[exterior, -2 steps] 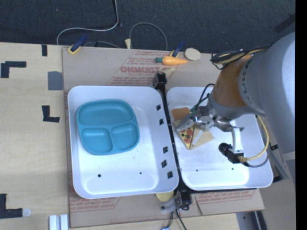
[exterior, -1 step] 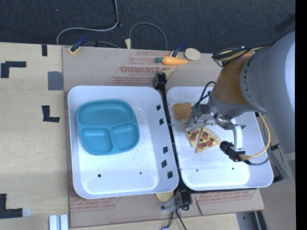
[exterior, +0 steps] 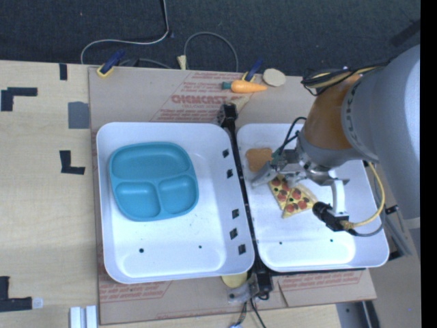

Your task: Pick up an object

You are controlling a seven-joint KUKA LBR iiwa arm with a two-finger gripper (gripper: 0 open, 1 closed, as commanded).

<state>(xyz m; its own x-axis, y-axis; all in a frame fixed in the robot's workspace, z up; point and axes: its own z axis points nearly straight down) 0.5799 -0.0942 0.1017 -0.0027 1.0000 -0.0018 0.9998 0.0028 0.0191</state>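
Pizza slice, red pepperoni spots

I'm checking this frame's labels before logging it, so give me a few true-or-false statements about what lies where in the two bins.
1. The blue divided plate lies in the left bin. True.
2. The pizza slice lies in the left bin. False: it lies in the right bin.
3. The gripper is over the right bin, close to the pizza slice. True.
4. The toy carrot lies inside the right bin. False: it lies outside both bins, on the cardboard beyond them.
5. A brown round piece lies on the blue divided plate. False: it lies in the right bin, near the divider.
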